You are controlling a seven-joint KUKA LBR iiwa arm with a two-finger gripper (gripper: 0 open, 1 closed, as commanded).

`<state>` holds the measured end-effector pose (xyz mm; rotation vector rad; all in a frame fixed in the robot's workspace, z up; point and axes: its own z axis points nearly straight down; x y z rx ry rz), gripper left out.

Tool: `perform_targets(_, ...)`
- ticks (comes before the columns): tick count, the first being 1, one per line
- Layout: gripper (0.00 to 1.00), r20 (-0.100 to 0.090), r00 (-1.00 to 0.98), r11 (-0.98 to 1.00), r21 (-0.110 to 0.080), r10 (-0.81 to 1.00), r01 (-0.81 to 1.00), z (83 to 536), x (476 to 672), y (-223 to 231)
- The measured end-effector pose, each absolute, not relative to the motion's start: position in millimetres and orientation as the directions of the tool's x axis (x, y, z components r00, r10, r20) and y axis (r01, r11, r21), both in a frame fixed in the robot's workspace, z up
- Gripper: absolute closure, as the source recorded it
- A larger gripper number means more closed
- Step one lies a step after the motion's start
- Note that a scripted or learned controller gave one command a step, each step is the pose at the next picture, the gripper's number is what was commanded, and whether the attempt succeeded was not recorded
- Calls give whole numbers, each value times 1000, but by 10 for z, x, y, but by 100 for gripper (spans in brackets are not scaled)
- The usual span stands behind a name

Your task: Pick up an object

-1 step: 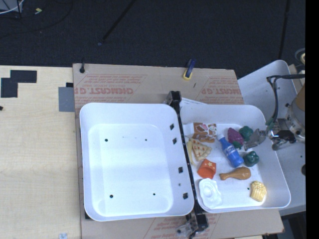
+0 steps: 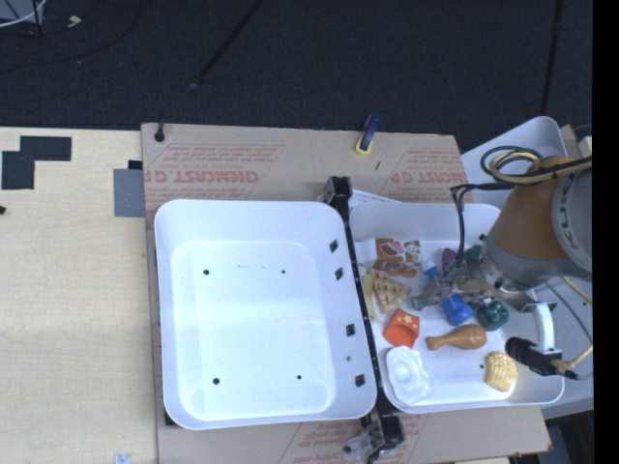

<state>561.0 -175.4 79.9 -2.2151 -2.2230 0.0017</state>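
Honestly, I cannot tell the jaws' state; crowded toys near the blue piece (image 2: 456, 309) risk a glancing miss.

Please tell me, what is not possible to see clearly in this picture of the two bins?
- Gripper: in the camera view, the arm's wrist covers it from above, so its finger state and any grasp are unclear.
- Small items beside the blue toy: crowded under the arm, too small to identify.
- Right bin: the arm hides its far right part.
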Motion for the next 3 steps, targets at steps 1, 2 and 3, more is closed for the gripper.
perform_targets(1,100,2,2,-2,-5,1000,1000,970,5600,-1782)
perform_targets(2,100,0,-7,7,7,1000,1000,1814,6181,-969)
perform_targets(3,100,0,-5,5,3,1000,1000,2244,6455,-410)
